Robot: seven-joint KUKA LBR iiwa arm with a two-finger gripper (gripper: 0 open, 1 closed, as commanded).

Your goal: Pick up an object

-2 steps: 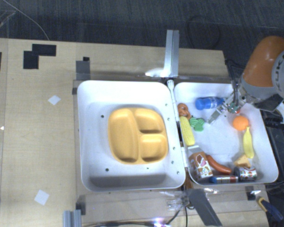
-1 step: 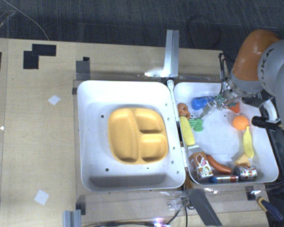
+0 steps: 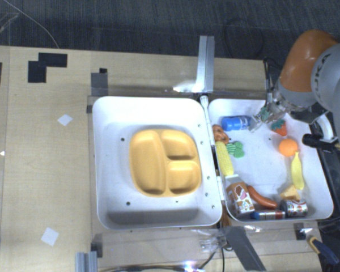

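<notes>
My gripper (image 3: 265, 117) hangs over the far part of the right bin (image 3: 323, 177), just right of a blue can (image 3: 236, 123) lying on its side. A small red-orange piece (image 3: 280, 130) sits right below the gripper. An orange ball (image 3: 288, 147) and a yellow banana (image 3: 297, 171) lie toward the bin's right side. A corn cob (image 3: 224, 157) and a green toy (image 3: 234, 148) lie along its left wall. Nothing is visibly held.
The left bin (image 3: 110, 152) holds a yellow divided tray (image 3: 163, 161). At the right bin's near edge lie a brown jar (image 3: 239, 198), a sausage (image 3: 259, 196), a dark tube (image 3: 266, 213) and a small can (image 3: 295, 208). The grey arm (image 3: 317, 67) stands at the far right.
</notes>
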